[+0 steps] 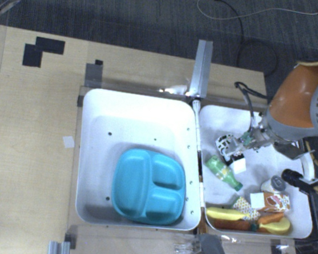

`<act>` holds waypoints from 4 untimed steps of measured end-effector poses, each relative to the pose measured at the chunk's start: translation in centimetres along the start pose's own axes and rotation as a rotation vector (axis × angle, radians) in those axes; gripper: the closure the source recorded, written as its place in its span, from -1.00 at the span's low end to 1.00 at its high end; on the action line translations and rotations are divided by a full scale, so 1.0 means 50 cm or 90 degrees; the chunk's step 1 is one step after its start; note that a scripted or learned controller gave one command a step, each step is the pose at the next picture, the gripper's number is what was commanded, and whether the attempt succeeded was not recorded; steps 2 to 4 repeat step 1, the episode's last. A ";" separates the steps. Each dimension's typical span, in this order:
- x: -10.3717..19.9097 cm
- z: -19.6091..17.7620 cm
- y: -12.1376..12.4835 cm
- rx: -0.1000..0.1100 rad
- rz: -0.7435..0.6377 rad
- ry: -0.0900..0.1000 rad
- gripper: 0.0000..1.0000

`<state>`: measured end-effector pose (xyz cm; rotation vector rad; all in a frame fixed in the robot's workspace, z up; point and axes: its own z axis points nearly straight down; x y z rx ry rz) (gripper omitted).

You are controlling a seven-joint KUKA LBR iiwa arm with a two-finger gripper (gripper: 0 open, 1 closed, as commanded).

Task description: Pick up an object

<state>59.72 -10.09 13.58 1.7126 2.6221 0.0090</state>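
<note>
The arm (308, 104) reaches into the right bin (218, 116), and the pincer (238, 143) is low over a small black and white object (225, 143). I cannot tell its state. A white block (238, 165) lies just below the pincer, and a green bottle (223, 171) lies a little further, on its left-lower side. A banana (226, 214) and an orange box (276, 201) are well below it. A blue tray (149, 185) sits in the left bin (99, 145), far to the left.
</note>
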 end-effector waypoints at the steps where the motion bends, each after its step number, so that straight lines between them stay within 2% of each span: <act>1: 0.093 -0.214 0.067 0.003 0.161 0.001 1.00; 4: 0.093 -0.214 0.067 0.003 0.161 0.001 1.00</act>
